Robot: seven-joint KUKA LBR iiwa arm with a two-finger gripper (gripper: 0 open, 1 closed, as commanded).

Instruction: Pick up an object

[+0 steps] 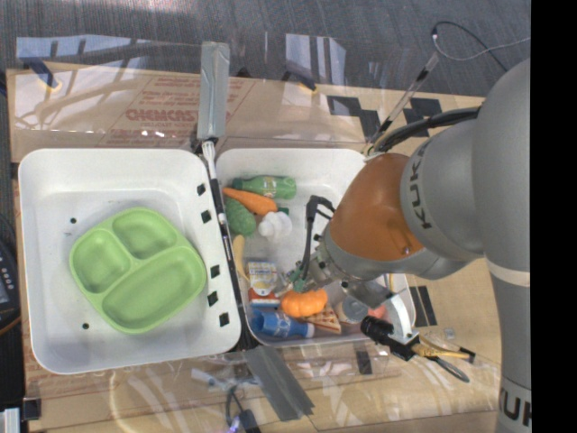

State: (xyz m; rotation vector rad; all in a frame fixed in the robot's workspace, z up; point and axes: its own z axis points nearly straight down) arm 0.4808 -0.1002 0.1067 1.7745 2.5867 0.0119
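Camera view, from above at a slant: two shallow white bins side by side on the counter (81,97). Left bin (45,242): a light-green divided plate (137,269), three compartments, lying flat. Right bin (343,165): a heap of small things, namely a green bottle (267,186) at the far end, a carrot (252,199) just beside it, a white bottle (275,225), an orange toy (305,303) near the middle, a blue packet (275,326) along the near wall. Grey arm with orange band (379,219) over the right bin, reaching in from the right. Tool (311,273) low among the heap, just above the orange toy; open or clenched: cannot tell, hidden by the wrist.
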